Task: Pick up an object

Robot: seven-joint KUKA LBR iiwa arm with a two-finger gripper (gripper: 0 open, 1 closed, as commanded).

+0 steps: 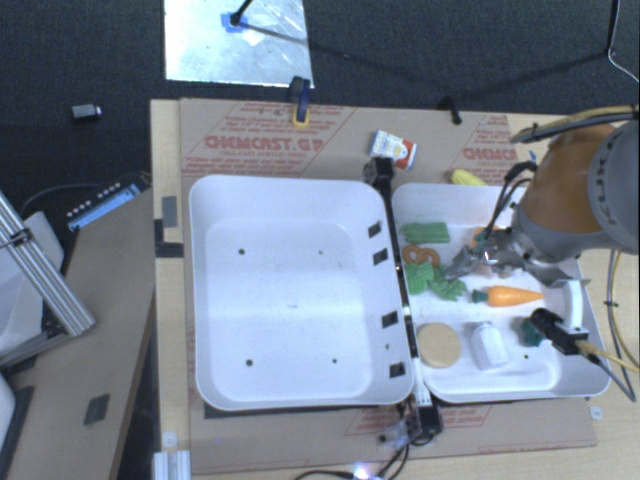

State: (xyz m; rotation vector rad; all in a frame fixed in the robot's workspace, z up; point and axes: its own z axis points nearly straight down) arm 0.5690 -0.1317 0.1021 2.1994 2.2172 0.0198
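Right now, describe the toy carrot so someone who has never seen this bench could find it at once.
Start at the right bin of the two white bins, the one the arm reaches over. Near the bin's middle, just below the end effector, lies the carrot, on its side, right of a leafy green piece. It is the only orange, tapered thing there; the round tan disc and white block sit below it.

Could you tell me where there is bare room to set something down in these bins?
The left bin floor is bare from wall to wall. The right bin is crowded: green block, pretzel, carrot, cookie and the claw. Only its near strip, below the cookie, looks bare.
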